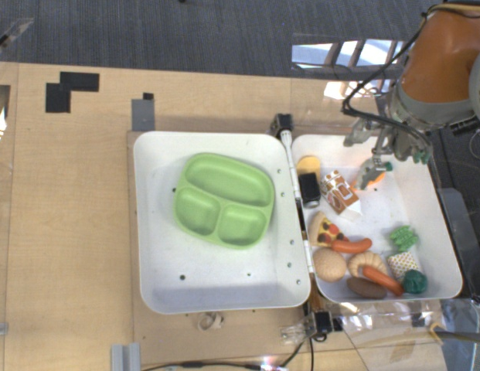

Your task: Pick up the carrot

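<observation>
My gripper (376,167) hangs over the back part of the right bin (440,230), reaching in from the right under the arm's orange band. A small orange carrot (372,180) with a bit of green at its upper end sits between the fingertips. It is tilted and lifted a little off the bin floor, and its faint shadow falls on the white just below. The fingers are shut on it.
The right bin also holds a brown-and-white block (340,192), a yellow piece (308,164), a black block (308,187), a pizza slice (325,229), a sausage (352,246), bread pieces, a green leafy piece (403,237) and a long orange-red piece (382,279). A green divided plate (222,199) lies in the left bin.
</observation>
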Controlling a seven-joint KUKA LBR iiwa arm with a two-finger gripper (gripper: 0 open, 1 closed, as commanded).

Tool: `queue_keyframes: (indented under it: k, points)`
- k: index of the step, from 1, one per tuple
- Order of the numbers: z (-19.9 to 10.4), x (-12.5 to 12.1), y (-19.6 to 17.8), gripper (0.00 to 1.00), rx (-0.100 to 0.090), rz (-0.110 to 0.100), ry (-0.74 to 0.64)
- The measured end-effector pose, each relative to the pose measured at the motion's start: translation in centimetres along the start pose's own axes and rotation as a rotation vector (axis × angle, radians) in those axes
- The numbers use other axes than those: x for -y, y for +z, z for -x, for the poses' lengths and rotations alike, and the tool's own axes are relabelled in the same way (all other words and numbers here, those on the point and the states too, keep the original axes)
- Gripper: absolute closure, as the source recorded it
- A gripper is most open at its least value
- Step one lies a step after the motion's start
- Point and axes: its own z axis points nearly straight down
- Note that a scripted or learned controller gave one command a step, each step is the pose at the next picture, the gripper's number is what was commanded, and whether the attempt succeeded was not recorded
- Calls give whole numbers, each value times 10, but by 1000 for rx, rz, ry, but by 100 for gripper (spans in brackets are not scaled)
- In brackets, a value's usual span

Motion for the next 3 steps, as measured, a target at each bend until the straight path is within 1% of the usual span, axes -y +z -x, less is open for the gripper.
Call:
queue_keyframes:
  k: [1,2,3]
  points:
    - [21,67,74,0,-2,-2,263]
    - [18,98,119,0,-18,-3,370]
    - [19,82,119,0,-21,0,790]
